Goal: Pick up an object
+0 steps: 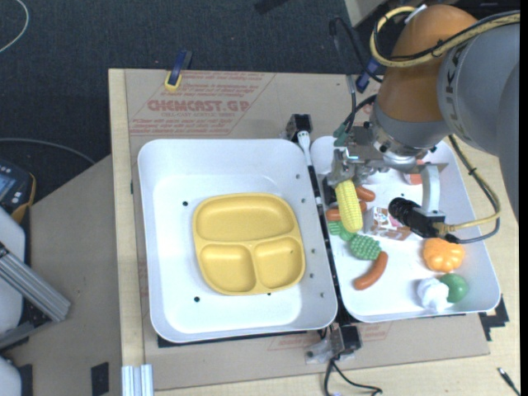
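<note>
Under the orange wrist, gripper [351,172] low over the right bin's [483,275] near-left corner; finger state impossible to tell. Just below: toy corn cob [350,205], upright-ish, touching the green piece [363,246]. Likely light, hard, slick plastic; best pinched across the ridged middle. Further off: sausage [370,271], orange pepper [442,255].

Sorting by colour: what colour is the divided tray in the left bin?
Yellow; the three-compartment plastic tray shows in the camera view.

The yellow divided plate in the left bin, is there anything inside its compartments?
Nothing lies in the yellow divided plate: all three compartments show bare yellow. It sits alone on the left bin floor. What is beneath the plate is covered and cannot be seen.
</note>
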{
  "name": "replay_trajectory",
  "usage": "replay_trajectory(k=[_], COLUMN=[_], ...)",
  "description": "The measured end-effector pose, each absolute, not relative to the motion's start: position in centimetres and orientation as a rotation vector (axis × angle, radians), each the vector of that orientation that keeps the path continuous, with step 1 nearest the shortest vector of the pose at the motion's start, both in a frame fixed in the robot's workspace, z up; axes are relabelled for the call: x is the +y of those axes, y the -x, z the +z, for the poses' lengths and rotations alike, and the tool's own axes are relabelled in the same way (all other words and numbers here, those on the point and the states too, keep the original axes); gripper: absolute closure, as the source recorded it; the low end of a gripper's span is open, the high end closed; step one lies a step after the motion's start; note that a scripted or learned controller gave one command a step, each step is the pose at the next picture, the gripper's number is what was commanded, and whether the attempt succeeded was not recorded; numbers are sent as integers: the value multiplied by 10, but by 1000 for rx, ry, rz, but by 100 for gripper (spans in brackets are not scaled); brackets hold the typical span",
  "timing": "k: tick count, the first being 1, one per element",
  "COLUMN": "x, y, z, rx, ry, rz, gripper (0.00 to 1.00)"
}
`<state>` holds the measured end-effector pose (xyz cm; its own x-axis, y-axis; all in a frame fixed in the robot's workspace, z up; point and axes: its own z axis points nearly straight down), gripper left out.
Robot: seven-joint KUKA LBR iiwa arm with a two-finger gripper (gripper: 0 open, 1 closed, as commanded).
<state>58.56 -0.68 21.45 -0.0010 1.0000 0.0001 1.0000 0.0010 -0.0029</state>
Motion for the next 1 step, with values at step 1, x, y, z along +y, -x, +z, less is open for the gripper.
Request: replay_trajectory(k=[1], x=[-9], y=[-586], z=[234], rx=[-2225], ry=[2223], rz=[-4], gripper=[100])
